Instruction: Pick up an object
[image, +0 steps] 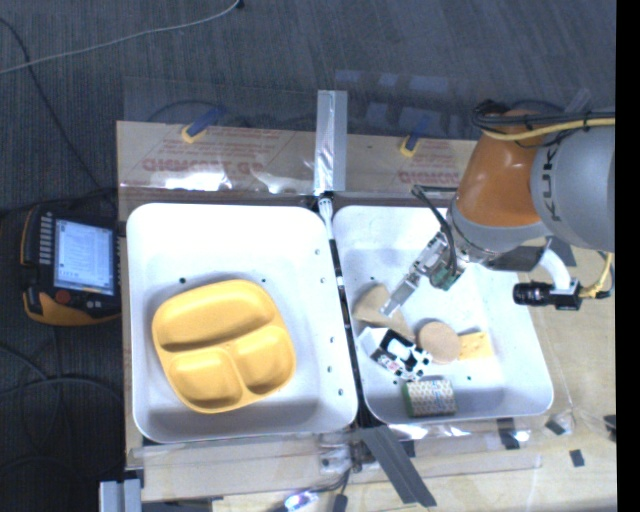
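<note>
The gripper (398, 296) is down in the right bin (520, 385), its tip just above a tan wedge-shaped piece (370, 303) near the divider edge, and honestly I can't tell how the jaws stand. The other stuff crowds the front: a round tan disc (437, 340), a yellow block (474, 345), a black-and-white item (396, 355) and a green mesh block (430, 397). Left bin (200, 225) has a yellow divided tray (223, 343), with bare floor around it.

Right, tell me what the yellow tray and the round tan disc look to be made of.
Yellow tray: probably moulded plastic, smooth with a soft sheen; its three compartments have rounded, seamless edges. Round tan disc: possibly wood or cork, matte and evenly pale brown with no gloss; too small to tell which.
</note>
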